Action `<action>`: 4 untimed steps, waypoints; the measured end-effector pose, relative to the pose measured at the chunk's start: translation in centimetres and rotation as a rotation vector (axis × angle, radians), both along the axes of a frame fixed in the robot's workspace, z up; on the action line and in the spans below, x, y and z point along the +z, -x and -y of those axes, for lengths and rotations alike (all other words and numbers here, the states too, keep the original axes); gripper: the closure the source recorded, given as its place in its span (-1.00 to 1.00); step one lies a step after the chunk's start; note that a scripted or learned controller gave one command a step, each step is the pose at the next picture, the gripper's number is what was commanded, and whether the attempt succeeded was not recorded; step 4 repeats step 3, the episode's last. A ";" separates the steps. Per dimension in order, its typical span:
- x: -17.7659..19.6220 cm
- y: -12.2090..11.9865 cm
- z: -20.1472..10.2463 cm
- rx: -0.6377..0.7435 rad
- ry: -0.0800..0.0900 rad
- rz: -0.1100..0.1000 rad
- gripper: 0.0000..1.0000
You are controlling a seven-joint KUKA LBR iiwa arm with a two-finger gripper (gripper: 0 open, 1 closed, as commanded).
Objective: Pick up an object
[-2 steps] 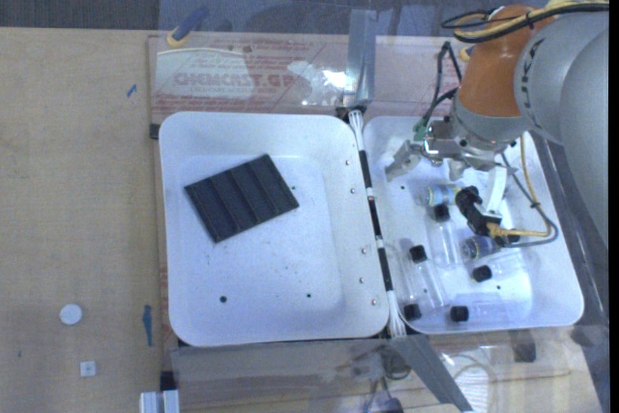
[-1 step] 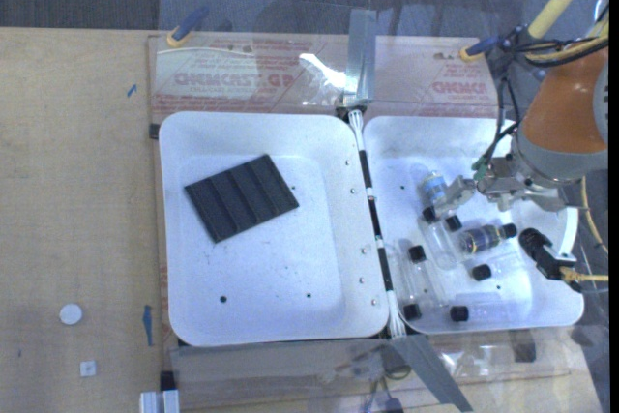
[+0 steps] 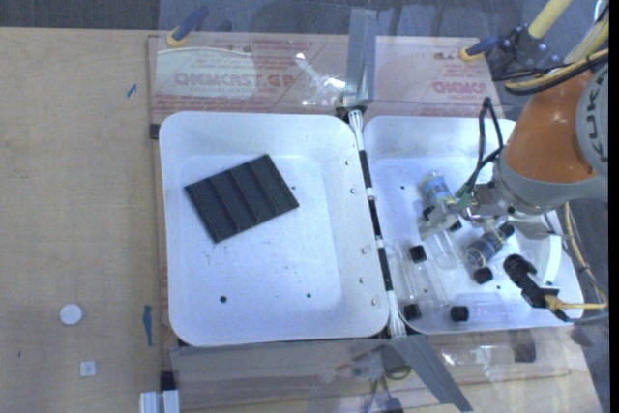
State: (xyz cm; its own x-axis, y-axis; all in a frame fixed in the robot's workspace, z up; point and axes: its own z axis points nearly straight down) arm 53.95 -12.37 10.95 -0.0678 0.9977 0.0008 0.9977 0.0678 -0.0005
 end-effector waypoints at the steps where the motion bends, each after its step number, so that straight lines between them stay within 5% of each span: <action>1: -2.2 -4.0 2.1 0.041 0.000 0.006 -1.00; 2: -1.0 -4.1 2.3 0.037 0.001 0.012 1.00; 3: 10.0 -5.0 0.4 0.028 0.002 0.003 1.00; 4: 10.0 -5.0 0.4 0.028 0.002 0.003 1.00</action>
